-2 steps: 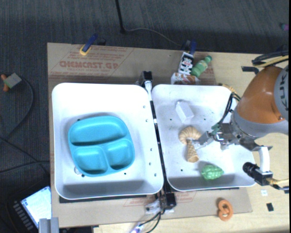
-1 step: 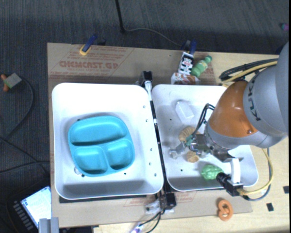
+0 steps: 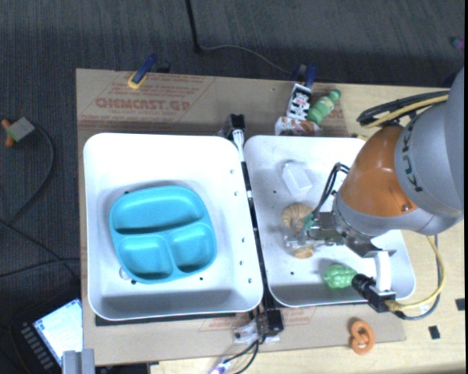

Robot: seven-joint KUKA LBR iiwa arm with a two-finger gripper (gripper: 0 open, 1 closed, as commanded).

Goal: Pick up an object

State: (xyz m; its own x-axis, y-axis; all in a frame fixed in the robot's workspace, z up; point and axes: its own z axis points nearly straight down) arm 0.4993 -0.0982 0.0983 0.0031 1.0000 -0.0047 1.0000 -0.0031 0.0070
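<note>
Nearest you, the small orange ring (image 3: 361,336) lay on the table. Your pincer (image 3: 310,231) sat low beside the tan shell-like object (image 3: 296,215), presumably targeting it; grip state unreadable.

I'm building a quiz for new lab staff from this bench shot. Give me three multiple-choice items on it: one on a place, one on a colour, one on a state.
1. Where does the divided tray lie?
A. In the left bin
B. In the right bin
C. On the floor

2. What colour is the tray?
A. Red
B. Light blue
C. Black

3. How does the green object lie relative to the gripper?
A. Clamped in it
B. Apart from it, nearer the front wall of the right bin
C. Outside both bins

Answers: 1 A, the tray sits in the left bin. 2 B, its surface is light blue. 3 B, the green object lies clear of the gripper, which hangs beside the tan round object.
</note>
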